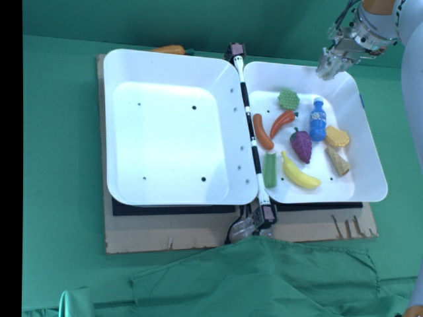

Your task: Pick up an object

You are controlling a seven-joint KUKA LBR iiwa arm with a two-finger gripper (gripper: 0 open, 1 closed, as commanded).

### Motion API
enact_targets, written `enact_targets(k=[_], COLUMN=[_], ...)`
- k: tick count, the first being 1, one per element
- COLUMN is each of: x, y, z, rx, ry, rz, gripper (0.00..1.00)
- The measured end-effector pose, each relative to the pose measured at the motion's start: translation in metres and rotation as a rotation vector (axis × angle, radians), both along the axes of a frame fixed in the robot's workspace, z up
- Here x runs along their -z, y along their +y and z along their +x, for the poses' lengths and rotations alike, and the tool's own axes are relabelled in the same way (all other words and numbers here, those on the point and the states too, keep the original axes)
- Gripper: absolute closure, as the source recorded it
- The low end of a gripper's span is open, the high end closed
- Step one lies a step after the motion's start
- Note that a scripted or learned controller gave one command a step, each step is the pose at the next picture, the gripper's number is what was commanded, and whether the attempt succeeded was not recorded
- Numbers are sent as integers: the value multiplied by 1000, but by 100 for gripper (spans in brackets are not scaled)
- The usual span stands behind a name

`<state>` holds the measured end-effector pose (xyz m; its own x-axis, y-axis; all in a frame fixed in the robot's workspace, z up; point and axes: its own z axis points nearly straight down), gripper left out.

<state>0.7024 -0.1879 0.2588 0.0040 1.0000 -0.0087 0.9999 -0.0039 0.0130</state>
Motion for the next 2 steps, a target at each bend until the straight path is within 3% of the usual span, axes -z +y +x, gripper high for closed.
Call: enact_targets(k=[1,2], x=[74,76], y=[9,5], z=[-3,-4], rx=[0,3], ry=[20,20], rz=[3,-4], gripper=[100,0])
